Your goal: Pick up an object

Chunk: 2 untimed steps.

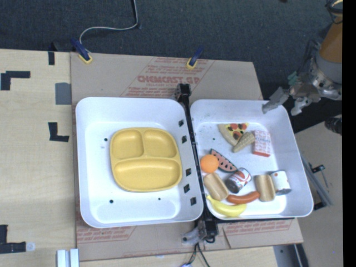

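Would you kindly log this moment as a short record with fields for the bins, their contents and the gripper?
left bin: shallow white bin holding a yellow three-compartment plastic plate
right bin: shallow white bin holding toy food
items near its back: pizza slice, pink wafer block
items near its front: orange ball, yellow banana, red sausage
gripper: above the right bin's far right corner, holding nothing visible
task status: no object picked up yet

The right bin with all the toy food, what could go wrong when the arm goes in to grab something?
The food is packed tight: the orange ball, watermelon slice and banana touch their neighbours, so the gripper may snag two items or slip off. Also, it sits outside the right bin, so it could clip the rim on entry.
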Tool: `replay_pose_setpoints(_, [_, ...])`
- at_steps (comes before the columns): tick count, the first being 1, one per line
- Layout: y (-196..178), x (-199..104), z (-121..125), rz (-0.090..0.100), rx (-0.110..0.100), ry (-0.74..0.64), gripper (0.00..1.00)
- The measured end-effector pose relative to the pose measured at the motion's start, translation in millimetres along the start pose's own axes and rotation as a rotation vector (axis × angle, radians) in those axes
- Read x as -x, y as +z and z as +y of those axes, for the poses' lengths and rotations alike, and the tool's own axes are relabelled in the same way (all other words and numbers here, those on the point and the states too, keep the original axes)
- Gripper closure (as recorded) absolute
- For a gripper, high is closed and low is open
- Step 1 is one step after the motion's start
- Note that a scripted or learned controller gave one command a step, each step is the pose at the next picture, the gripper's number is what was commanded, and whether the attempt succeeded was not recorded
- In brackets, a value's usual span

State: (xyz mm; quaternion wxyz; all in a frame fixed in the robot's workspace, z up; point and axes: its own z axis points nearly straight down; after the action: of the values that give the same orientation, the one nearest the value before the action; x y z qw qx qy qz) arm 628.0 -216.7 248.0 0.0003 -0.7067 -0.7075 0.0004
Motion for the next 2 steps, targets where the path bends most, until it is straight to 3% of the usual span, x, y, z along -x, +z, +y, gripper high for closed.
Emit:
replay_pose_setpoints(1, [158.6, 6.2, -8.5, 0.000, 0.003, -0.001, 0.00])
replay_pose_setpoints(2, [161.2, -33.8, 33.5, -0.001, 0.006, -0.002, 0.00])
